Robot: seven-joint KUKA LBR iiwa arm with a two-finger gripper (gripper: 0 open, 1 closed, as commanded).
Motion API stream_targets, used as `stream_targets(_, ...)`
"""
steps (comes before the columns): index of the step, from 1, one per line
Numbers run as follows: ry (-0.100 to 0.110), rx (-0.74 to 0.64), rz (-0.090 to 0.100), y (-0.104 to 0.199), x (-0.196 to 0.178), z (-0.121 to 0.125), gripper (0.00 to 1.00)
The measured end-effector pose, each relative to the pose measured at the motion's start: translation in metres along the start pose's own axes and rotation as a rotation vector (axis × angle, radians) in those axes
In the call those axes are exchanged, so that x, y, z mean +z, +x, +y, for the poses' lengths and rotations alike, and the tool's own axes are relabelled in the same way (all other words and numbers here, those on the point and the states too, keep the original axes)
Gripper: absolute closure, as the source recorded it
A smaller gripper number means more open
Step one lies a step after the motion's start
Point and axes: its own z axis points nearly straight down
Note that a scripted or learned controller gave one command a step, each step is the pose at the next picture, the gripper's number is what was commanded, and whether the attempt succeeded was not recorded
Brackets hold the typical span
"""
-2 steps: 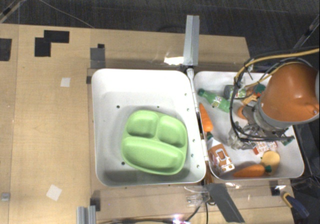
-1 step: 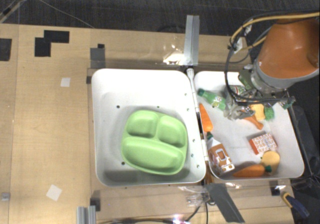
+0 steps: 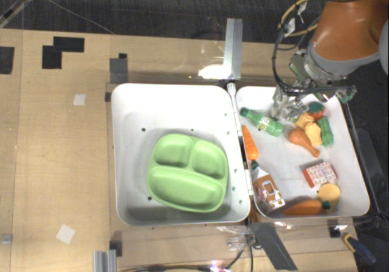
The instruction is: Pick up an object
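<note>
Standing over the bench: left bin [image 3: 121, 143] holds a green divided tray [image 3: 187, 172]. Right bin [image 3: 358, 161] carries the toys. Arm [image 3: 349, 27] enters at 2 o'clock; gripper [image 3: 290, 105] hangs low at the bin's 11 o'clock, just above a green bottle [image 3: 262, 122], beside an orange-yellow cluster [image 3: 307, 129]. Cannot tell its state. Step, as I judge: descent for a grasp. Next calls for centring over one item, likely the bottle, before lifting.
</note>
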Motion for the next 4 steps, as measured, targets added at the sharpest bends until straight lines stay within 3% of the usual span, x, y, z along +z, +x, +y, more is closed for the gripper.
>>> stream_targets(1,0.000,0.094,-0.002,-0.049,-0.026,0.011,1.00)
stream_targets(2,0.004,0.095,-0.013,-0.051,-0.040,0.010,1.00)
stream_targets(3,-0.004,0.183,-0.002,-0.098,-0.046,0.089,1.00)
stream_targets(4,-0.003,0.313,-0.001,-0.128,-0.050,0.132,1.00)
